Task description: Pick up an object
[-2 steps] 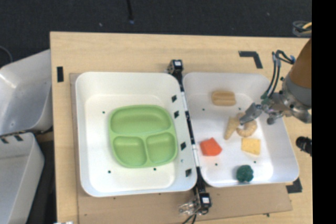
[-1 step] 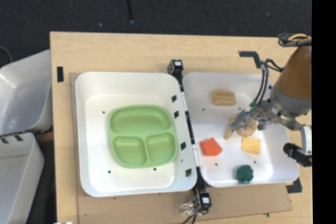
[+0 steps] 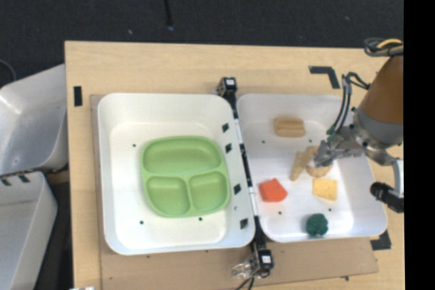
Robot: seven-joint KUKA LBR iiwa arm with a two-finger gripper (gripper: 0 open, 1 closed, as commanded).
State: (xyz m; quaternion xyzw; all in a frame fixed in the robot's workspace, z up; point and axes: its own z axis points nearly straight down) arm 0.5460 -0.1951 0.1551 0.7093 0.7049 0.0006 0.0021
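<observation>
In the right bin lie several small items. A tan bread-like roll rests near the back, an orange-red wedge near the left wall, a yellow block to the right of it, and a dark green round piece at the front. A beige stick-shaped piece lies in the middle, with a second beige bit beside it. My gripper hangs low over these beige pieces, its tip at or just above them. The arm's body hides how the fingers stand.
The left bin holds a light green divided plate with three compartments. A black clamp strip runs between the two bins. The arm with its orange band covers the right bin's far right side.
</observation>
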